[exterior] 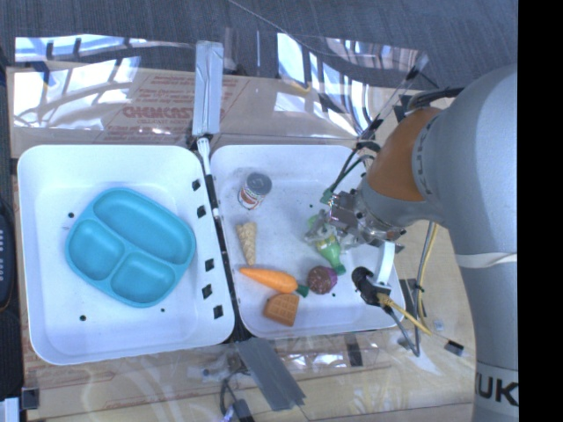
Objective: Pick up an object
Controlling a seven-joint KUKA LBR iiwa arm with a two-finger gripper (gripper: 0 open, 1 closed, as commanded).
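**Arm low over the right bin's toy food**

The two-finger gripper point(327, 236) sits right of frame centre, against a small green plastic toy point(331, 251); whether it is wide or closed I cannot tell. Below it lie a dark purple round toy point(322, 280), an orange plastic carrot point(269, 279) and a tan waffle piece point(281, 309), loosely spread, probably for single picks.

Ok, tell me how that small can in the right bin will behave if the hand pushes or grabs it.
The small can stands upright on the right bin floor, so a high push would probably tip it. Once on its side, its round body would likely roll. Its rigid-looking wall should hold up to a squeeze, though a smooth side may slip.
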